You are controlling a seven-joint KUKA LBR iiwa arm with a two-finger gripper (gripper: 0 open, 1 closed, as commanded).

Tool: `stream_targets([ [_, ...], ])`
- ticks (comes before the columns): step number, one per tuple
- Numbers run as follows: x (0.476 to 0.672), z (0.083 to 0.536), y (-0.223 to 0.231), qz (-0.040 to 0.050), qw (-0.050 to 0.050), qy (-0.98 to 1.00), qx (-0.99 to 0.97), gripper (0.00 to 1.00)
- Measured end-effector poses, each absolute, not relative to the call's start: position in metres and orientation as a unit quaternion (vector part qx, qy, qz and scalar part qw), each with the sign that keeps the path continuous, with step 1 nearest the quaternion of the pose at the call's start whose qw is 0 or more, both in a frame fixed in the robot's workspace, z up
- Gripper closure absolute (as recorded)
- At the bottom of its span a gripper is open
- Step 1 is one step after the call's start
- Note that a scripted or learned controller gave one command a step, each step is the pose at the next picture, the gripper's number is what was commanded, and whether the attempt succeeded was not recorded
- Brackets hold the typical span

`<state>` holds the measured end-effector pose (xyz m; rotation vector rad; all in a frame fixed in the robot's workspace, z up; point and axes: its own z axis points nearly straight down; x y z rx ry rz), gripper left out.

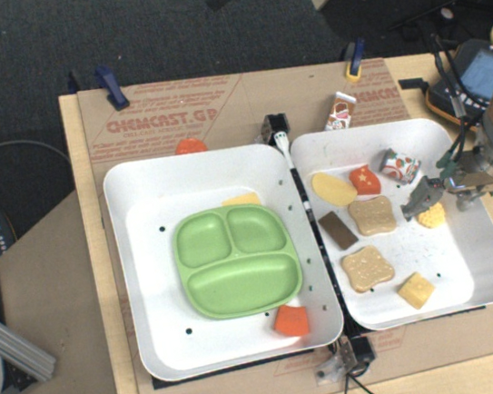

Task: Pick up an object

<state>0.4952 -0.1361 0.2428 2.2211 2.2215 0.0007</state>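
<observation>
At the bottom of the frame, the near edge of the brown bench (pixel 257 392) shows, with black wires hanging off it. Just above sit 2 white bins, side by side and touching in the middle.

In the left bin (pixel 144 280), an orange block (pixel 291 321) lies at the lower right, just beside a green tray (pixel 236 259) with 3 sections. A pale yellow piece (pixel 242 200) peeks out from behind the top of the tray.

In the right bin (pixel 479 276), the nearest thing is a yellow cheese cube (pixel 416 290) at the lower middle. Up and left of it lies 1 slice of toy toast (pixel 367 267). A brown bar (pixel 336 229) lies near the left wall. A second slice of toast (pixel 373 215) is just right of the bar. Above those are a yellow oval piece (pixel 333 188) and a red block (pixel 365 181), very close together. A small crumpled red and white pack (pixel 399 165) lies near the top.

The gripper (pixel 423 200) comes in from the right side of the frame, low over the right bin. Its dark fingers look a little apart and hold nothing. A small yellow round piece (pixel 431 216) lies right under the tips, partly hidden by them. The second toast is just to the left of the tips.

Farther back, outside the bins, a little carton (pixel 340 111) and an orange disc (pixel 189 146) rest on the bench. 2 blue clamps (pixel 111 87) grip the far edge.
</observation>
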Motion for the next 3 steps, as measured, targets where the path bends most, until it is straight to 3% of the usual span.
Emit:
stream_targets([
  [1, 0.520, 0.127, -0.203, -0.0034, -0.004, 0.705, 0.709, 0.00],
  [2, 0.587, 0.084, -0.151, 0.0024, 0.003, 0.710, 0.705, 0.00],
  [3, 0.661, 0.087, -0.093, 0.0032, 0.004, 0.710, 0.704, 0.00],
])
